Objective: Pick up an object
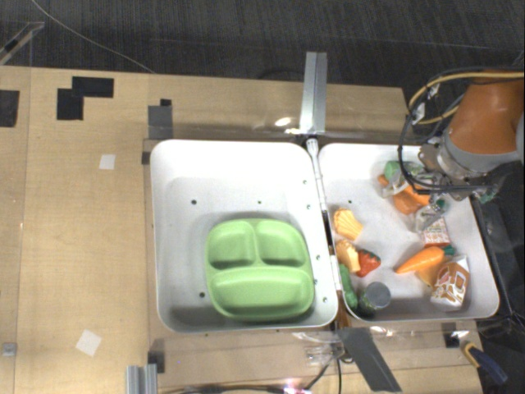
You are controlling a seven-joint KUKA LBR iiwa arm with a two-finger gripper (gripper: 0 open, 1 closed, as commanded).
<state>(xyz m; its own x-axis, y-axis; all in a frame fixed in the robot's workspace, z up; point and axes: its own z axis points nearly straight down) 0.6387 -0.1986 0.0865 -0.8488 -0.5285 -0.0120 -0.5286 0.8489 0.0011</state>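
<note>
Hanging over the right bin [490, 302], the tool [433, 205] hides its state above an orange, perhaps carrot-shaped toy [421, 259].

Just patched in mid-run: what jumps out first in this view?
The big green divided tray lying in the left bin grabs the eye first. Next comes the clutter of small toy foods in the right bin, notably an orange carrot near its right side. Over that bin's far right corner hangs the arm's orange band.
</note>
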